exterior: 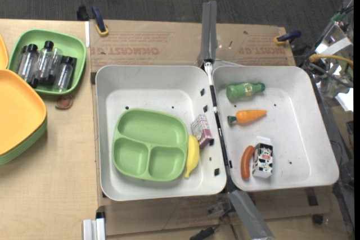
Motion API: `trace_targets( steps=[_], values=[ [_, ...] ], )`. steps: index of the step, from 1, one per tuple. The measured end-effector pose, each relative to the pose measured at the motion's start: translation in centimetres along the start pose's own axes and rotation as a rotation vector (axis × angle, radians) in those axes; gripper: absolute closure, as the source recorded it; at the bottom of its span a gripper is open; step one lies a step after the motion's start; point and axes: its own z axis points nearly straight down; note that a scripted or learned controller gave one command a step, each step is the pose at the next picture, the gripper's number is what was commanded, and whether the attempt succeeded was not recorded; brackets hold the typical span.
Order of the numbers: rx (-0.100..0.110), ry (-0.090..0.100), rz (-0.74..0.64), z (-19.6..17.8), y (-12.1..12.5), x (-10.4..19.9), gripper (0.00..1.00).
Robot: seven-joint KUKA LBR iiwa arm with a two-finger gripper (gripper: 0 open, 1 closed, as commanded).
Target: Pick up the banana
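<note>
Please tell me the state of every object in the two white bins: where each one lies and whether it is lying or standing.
banana: lying in the left bin, against the right edge of the green tray.
green tray: flat, compartments empty.
small packet: lying just above the banana.
green bottle: on its side, right bin.
carrot: lying.
sausage: lying beside the carton.
carton: lying.
</note>
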Motion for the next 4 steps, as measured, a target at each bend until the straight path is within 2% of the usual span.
trace_targets(
  steps=[1, 2, 3, 4],
  values=[
    [0.0, 0.0, 0.144, -0.2, 3.5, 0.1, 1.0],
    [0.0, 0.0, 0.142, -5.2, 2.9, 0.3, 1.0],
    [0.0, 0.001, 0.148, -7.8, 3.8, -1.1, 1.0],
    [0.002, -0.002, 0.144, -1.1, 0.2, -2.9, 1.0]
  ],
)
